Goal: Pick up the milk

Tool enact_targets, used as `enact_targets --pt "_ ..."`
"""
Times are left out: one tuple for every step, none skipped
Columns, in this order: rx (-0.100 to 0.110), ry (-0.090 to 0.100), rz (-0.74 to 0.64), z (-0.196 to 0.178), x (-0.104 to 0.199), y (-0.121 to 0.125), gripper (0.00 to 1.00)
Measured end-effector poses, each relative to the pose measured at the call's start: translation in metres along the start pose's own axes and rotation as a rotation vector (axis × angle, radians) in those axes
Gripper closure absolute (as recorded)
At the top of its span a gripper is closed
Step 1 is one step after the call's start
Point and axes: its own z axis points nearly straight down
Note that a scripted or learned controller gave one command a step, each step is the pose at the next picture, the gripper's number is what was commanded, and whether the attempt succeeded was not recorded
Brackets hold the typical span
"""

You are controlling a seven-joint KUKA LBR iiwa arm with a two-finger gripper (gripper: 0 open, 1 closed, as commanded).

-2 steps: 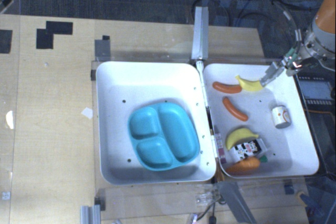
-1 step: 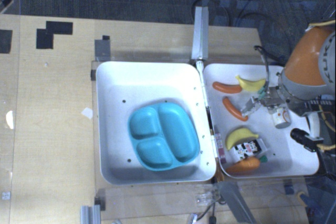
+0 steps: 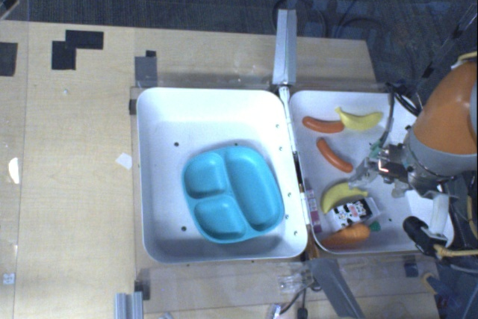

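The milk (image 3: 351,212) is a small carton with white, black and red print. It lies near the front of the right bin (image 3: 388,231), wedged between a yellow-green banana (image 3: 340,196) and an orange carrot (image 3: 348,236). My gripper (image 3: 378,163) hangs over the middle of the right bin, up and to the right of the milk and apart from it. Nothing is visibly held in it. The grey arm with its orange band (image 3: 450,112) covers the bin's right side.
Two sausages (image 3: 323,125) (image 3: 334,155) and a yellow banana (image 3: 359,118) lie at the back of the right bin. The left bin (image 3: 160,160) holds a blue divided plate (image 3: 233,192). A metal divider (image 3: 285,56) rises between the bins at the back.
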Motion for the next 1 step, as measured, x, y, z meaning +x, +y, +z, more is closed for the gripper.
enact_targets --pt "-0.012 -0.001 -0.187 0.0853 0.0236 -0.0024 0.0"
